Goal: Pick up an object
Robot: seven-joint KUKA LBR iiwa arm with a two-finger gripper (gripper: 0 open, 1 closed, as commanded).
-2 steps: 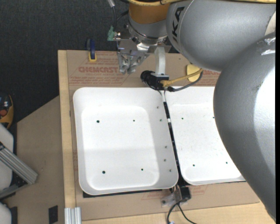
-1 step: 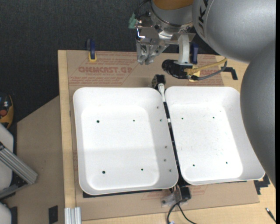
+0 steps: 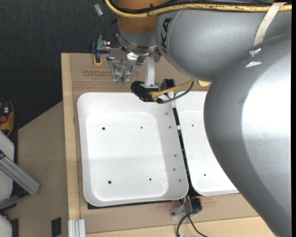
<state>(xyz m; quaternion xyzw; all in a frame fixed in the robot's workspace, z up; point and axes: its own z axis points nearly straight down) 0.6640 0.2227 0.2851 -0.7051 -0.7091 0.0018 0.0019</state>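
My gripper point(image 3: 121, 74) hangs at the top of the camera view, over the brown bench board just beyond the far rim of the left white bin point(image 3: 84, 139). Above it sit the orange band point(image 3: 134, 14) and the grey wrist. A black fitting with a yellow-and-black cable point(image 3: 147, 91) hangs beside the gripper at the bin's far edge. The left bin's white floor shows a few small dark dots. The grey arm point(image 3: 240, 102) hides most of the right bin point(image 3: 208, 183), and I see nothing held in the gripper.
The brown bench board point(image 3: 69, 120) frames both bins. A black divider strip point(image 3: 180, 139) runs between them. A small connector with a cable point(image 3: 188, 207) lies at the front edge. A metal rail point(image 3: 18, 176) lies at the lower left, off the bench.
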